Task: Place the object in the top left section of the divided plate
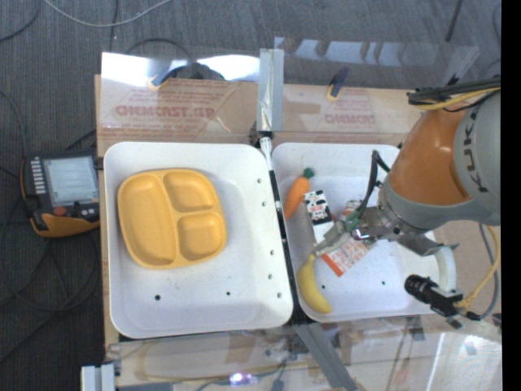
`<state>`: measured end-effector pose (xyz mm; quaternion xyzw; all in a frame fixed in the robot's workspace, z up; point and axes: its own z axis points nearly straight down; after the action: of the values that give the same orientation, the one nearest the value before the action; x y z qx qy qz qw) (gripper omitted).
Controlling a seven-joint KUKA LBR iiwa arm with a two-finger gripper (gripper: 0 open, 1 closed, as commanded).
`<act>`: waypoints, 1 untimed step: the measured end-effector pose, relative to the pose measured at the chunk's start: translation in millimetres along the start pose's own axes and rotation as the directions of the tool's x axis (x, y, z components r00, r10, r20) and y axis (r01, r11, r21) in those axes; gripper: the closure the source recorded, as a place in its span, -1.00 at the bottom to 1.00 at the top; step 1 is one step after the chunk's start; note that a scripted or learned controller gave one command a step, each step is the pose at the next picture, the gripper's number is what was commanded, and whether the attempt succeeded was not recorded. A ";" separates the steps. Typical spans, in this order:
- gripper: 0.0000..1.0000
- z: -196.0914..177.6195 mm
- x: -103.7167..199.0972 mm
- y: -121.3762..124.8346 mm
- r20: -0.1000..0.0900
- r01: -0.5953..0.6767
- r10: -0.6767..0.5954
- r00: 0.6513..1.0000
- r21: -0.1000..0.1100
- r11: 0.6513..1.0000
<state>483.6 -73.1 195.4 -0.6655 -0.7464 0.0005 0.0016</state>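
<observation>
Spanning the bench, two white bins sit side by side, their inner rims touching along the middle. Behind them lies a flat sheet of cardboard with red print.

The arm comes in from the right over the right bin, its orange band above the grey wrist. The gripper is low over the middle of that bin. Whether it is clenched or released cannot be told at this slant, and nothing can be seen held in it.

The plate is yellow with rounded corners and lies alone in the left half of the left bin, well apart from the arm. It has one long section on its left and two smaller ones stacked on its right, and all three are bare.

In the right bin, the banana lies along the left wall near the front. The carrot, orange with a green tip, leans on the same wall farther back. The packet, red and white and flat, lies on the floor just under and in front of the gripper; contact cannot be told. A small black-and-white toy stands just beside the carrot, near the gripper's left.

The raised rims of the two bins stand between the packet and the plate.
</observation>
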 end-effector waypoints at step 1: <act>1.00 13.3 71.7 70.2 0.002 0.016 -0.016 1.000 0.003 1.000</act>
<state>545.2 6.2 182.0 -0.6594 -0.7518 0.0022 0.0017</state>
